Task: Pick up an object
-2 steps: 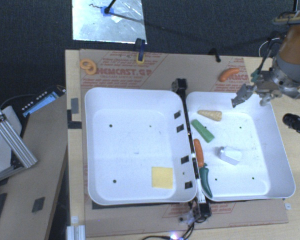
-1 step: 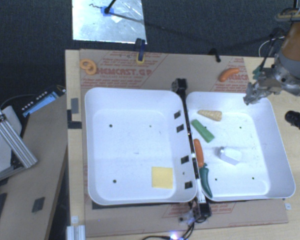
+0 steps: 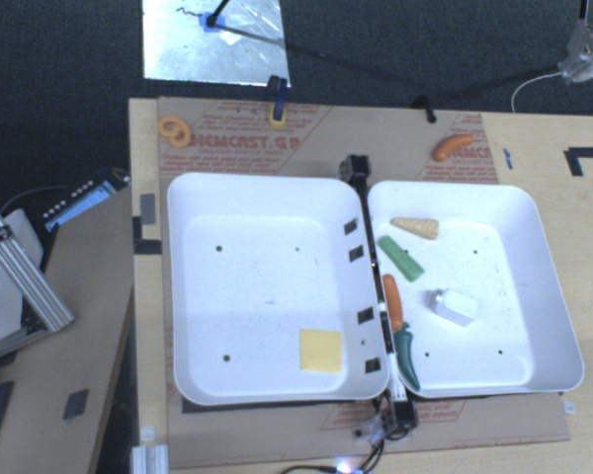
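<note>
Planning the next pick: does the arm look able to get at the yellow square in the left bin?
Probably yes. The yellow square lies flat and alone near the front of the left bin, nothing over or against it, though its flatness may make gripping hard.

A blurred pale-grey shape, perhaps the gripper [image 3: 586,53], sits at the upper right edge.
</note>
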